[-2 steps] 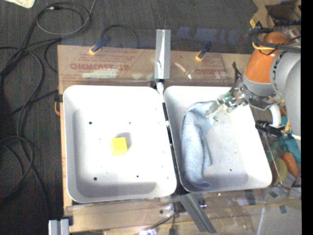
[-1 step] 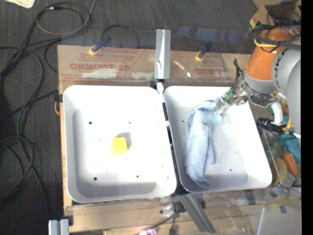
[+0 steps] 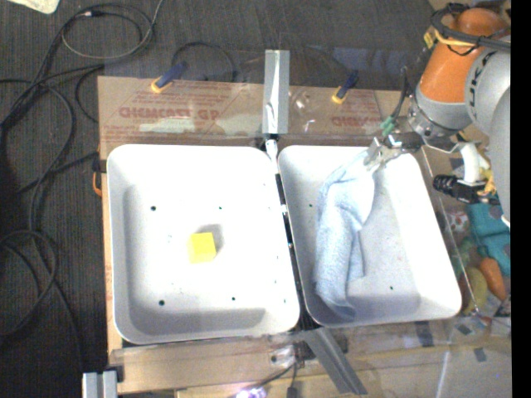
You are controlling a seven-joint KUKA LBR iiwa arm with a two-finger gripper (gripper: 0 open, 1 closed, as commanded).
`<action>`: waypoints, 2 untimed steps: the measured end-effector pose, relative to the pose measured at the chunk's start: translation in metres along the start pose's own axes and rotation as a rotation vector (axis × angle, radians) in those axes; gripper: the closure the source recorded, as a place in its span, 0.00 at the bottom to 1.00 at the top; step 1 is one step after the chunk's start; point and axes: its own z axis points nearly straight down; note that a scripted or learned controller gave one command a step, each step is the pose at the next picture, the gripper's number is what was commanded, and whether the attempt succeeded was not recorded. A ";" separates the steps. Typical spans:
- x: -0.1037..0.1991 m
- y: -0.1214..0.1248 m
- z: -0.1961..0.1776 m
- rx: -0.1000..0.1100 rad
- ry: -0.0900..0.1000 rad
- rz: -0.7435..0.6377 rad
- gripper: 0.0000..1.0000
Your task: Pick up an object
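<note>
The claw is up near the far right corner of the right bin, at about one o'clock in that bin. Its two small fingers are pinched together on the top corner of a pale blue cloth, and that corner is pulled up into a thin point. From the claw, the cloth hangs down toward seven o'clock and spreads out into a long, wrinkly heap. It lies along the left side of the right bin, and its low end rests close to the near wall of the bin. Behind the claw, toward two o'clock, comes the grey arm with its orange band. It reaches in from the right side. Farther out, at nine o'clock from the claw, sits the left bin. It touches the right bin along the middle. A small yellow block lies on the floor of the left bin, near its middle, well apart from the claw and the cloth. The two bins rest on a brown board. Black cables curl on the dark floor at the left.
</note>
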 end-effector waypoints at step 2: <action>0.015 -0.066 -0.053 0.001 0.001 0.012 0.00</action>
